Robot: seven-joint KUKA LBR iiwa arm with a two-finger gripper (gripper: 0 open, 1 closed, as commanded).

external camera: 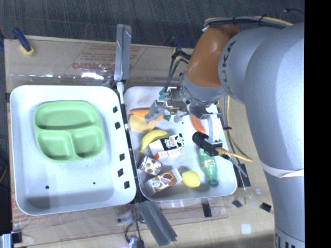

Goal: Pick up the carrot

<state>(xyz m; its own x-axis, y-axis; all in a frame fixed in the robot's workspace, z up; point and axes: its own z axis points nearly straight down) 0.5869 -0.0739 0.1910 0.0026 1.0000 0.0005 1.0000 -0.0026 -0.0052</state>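
The carrot (pixel 138 112) looks like the orange tapered piece lying along the far left side of the right bin (pixel 227 190), against a yellow-orange fruit (pixel 136 124). My gripper (pixel 166 112) hangs just right of it, low over the bin, open, with its left finger (pixel 154 111) almost at the carrot's right end. Bare bin floor shows between the fingers. A second red-orange elongated piece (pixel 197 123) lies to the gripper's right, partly under the wrist.
The right bin also holds a banana (pixel 154 137), a cow-print carton (pixel 168 144), two small cartons (pixel 151 165) (pixel 164 180), a lemon (pixel 191 179) and a green bottle (pixel 208 169). The left bin (pixel 31 190) holds a green divided plate (pixel 69 129).
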